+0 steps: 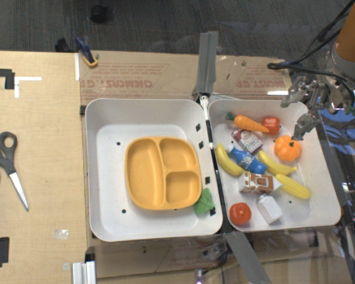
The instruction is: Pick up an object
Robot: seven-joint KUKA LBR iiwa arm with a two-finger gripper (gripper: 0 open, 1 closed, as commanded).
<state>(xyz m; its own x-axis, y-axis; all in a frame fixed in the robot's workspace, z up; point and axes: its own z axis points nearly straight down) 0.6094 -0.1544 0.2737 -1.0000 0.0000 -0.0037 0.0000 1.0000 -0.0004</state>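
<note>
Nearest the camera in the right bin (328,176) lie a red tomato (240,213) and a small white block (269,209), then a brown carton (258,183) and a yellow corn cob (292,186). Further in, two bananas (228,160) flank a blue packet (247,158). Beyond these sit an orange fruit (287,149), a carrot (251,123) and a red pepper (271,123). In the left bin (100,158) rests a yellow divided plate (163,173) with a green piece (205,201) at its corner. My gripper (305,126) hangs over the right bin's far side, just above the orange fruit; I cannot tell how wide it stands, and nothing shows in it. Scissors (9,164) lie on the table (35,135).
</note>
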